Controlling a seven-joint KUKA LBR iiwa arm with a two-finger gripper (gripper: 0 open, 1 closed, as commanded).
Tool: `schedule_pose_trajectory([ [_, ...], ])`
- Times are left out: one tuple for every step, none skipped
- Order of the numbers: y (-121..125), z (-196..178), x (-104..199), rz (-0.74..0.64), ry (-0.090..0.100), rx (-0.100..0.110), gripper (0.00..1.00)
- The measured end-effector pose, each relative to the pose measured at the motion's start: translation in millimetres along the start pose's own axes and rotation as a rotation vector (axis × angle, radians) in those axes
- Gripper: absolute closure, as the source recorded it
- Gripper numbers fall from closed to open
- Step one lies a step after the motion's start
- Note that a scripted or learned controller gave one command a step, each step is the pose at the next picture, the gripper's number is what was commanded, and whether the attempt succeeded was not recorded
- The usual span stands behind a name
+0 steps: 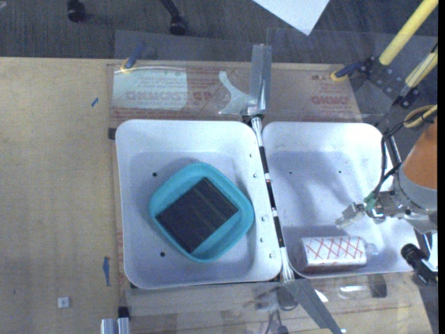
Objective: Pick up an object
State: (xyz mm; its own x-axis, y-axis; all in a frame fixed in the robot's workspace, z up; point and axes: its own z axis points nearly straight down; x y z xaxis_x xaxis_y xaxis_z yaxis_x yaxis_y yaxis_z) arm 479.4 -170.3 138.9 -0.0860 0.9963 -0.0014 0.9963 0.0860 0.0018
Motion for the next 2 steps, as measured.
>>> schedule_pose_trajectory([
  [39,44,64,-0.053,0.002,0.003,0.00],
  [8,51,58,-0.046,0.001,-0.007,0.00],
])
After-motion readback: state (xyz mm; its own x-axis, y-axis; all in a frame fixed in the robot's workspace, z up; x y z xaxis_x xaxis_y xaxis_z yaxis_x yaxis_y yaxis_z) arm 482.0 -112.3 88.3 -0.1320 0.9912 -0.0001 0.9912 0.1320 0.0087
